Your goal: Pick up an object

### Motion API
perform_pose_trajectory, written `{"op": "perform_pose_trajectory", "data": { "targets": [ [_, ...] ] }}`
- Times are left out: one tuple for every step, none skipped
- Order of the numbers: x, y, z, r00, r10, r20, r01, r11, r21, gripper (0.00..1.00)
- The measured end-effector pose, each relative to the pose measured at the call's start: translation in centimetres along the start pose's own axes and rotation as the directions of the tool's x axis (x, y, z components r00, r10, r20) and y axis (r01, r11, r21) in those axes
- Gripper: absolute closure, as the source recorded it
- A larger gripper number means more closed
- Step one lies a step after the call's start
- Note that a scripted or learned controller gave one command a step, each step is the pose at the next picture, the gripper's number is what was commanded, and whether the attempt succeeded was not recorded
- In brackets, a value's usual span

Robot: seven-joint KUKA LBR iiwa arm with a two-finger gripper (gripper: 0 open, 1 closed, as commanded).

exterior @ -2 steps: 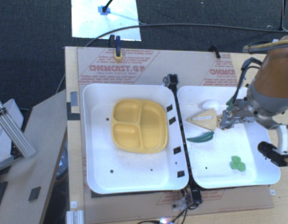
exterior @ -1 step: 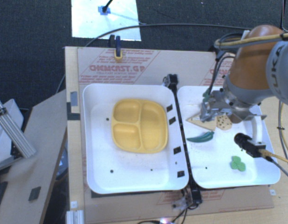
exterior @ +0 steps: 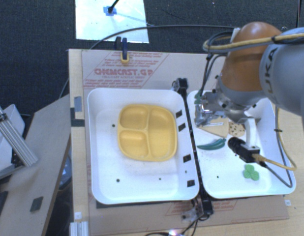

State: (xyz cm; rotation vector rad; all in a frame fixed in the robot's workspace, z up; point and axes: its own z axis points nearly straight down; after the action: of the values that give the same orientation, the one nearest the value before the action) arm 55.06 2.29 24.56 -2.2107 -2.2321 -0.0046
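My gripper (exterior: 203, 114) hangs low over the upper left part of the right bin (exterior: 226, 191), under the grey arm with its orange band. Just below and to the right of it lies a tan wedge-shaped piece (exterior: 217, 129), with a pale dotted cracker-like piece (exterior: 235, 128) beside it. A dark teal pepper-shaped object (exterior: 211, 144) lies a little nearer the front. A small green clover-shaped object (exterior: 250, 172) rests toward the front right of the bin. The arm hides the back of this bin.
The left bin (exterior: 105, 181) holds a yellow divided plate (exterior: 146, 132) at its middle. A black-clipped divider (exterior: 187, 132) separates the two bins. Cardboard backing lies behind the bins.
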Motion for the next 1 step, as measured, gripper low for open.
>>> {"op": "perform_pose_trajectory", "data": {
  "targets": [
    [4.03, 2.12, 0.30, 1.000, 0.001, 0.001, -0.001, 1.000, -0.001, 1.00]
  ]
}}
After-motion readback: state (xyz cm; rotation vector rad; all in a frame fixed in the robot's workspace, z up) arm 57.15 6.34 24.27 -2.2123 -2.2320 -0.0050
